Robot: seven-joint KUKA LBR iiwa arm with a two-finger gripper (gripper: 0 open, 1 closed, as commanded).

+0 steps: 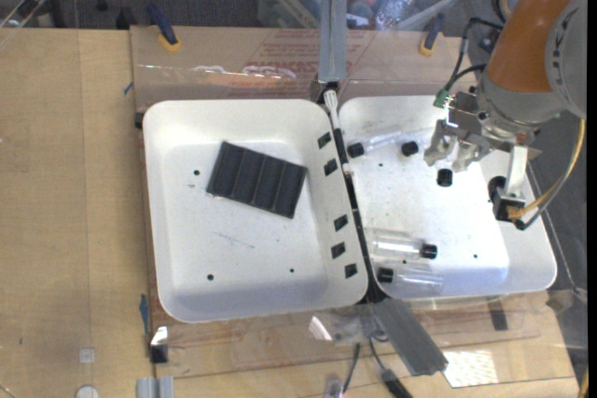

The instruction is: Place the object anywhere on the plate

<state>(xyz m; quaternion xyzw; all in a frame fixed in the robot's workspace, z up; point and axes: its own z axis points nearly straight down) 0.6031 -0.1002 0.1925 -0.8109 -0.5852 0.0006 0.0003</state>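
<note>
Here, the two-finger metal gripper (454, 152) hangs over the right white bin (485, 261); its finger state cannot be determined. The clear plastic tube with black cap (403, 248) lies well below-left. The dark ribbed rectangular plate (256, 179) rests in the left white bin (187, 275).

arm: reaches in from right, orange band up | hand (454, 154): pointing down, low

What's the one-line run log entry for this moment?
hand: above right bin | dark ridged plate: left bin, bare | clear tubes: right bin | placement: not done
</note>
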